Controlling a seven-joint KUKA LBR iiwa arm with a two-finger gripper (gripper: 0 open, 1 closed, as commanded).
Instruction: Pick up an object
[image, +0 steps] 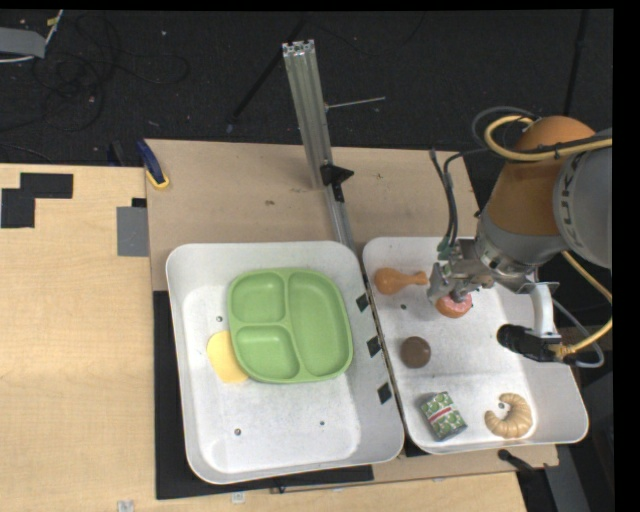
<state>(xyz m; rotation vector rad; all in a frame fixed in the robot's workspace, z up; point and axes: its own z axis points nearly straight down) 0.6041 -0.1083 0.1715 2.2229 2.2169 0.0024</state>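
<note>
The likely target is a small red-pink object (456, 306) in the upper part of the right bin (560, 425). It lies directly beneath the jaws (452, 290), which sit low over it, touching or nearly so. Whether the jaws are open or closed cannot be told: the gripper body hides the gap, and nothing shows the object clamped between them. Treat the object as resting on the bin floor, not as held.

Just to the left of the jaws lies an orange drumstick-shaped toy (396, 281), close enough that a sideways shift could nudge it. Below, near the bin's middle, sits a round brown ball (415, 351), clear of the jaws. Toward the near edge lie a small green packet (441, 415) and a tan croissant (510, 415), well apart from the work point.

The arm (545, 200) reaches in from the right and descends steeply, which suits a top-down grasp on a low, loose item.

The left bin (200, 430) holds a green divided plate (291, 326) lying partly over a yellow piece (222, 357). Both bins rest side by side on the desk (230, 190), keeping loose items contained.
</note>
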